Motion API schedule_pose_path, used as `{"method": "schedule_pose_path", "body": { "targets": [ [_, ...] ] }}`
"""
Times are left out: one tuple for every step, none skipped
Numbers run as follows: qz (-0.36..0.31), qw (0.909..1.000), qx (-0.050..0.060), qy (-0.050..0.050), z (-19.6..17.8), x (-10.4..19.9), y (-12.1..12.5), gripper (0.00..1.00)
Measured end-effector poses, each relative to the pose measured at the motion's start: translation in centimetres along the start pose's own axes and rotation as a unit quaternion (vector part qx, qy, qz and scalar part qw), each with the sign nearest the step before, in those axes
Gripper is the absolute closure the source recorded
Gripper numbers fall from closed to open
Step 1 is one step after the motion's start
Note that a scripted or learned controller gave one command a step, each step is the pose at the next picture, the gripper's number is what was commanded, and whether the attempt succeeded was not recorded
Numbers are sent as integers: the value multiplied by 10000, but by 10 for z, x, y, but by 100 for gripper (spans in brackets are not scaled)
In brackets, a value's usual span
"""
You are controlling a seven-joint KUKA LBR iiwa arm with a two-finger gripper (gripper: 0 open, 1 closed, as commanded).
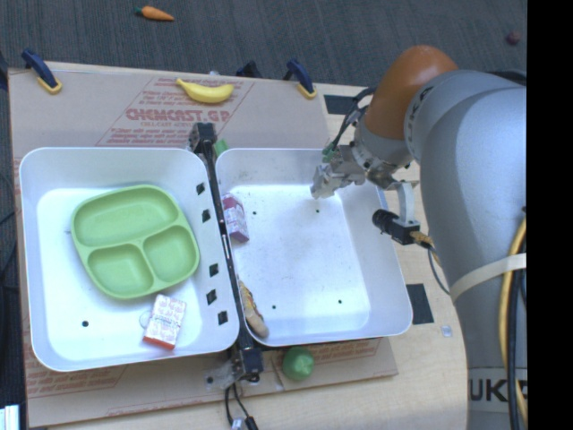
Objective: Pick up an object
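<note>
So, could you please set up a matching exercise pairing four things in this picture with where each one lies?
Things:
1. light green plastic divided tray
2. yellow toy banana
3. small round green ball
4. red and white wrapped packet

Places:
A. on the cardboard, beyond the bins
B. in the right bin, against the divider
C. in the left bin
D. on the bench, just in front of the right bin

Pairs: 1-C, 2-A, 3-D, 4-B
</note>
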State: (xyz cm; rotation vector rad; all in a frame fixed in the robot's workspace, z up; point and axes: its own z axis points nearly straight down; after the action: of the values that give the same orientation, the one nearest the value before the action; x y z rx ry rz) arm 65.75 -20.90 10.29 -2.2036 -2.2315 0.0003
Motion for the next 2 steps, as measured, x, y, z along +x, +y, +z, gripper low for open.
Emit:
{"method": "schedule_pose_path", "body": {
  "targets": [
    [-7, 10000, 3, 0, 0, 0, 0, 0],
    [34, 10000, -6, -20, -9, 8, -62, 0]
  ]
}}
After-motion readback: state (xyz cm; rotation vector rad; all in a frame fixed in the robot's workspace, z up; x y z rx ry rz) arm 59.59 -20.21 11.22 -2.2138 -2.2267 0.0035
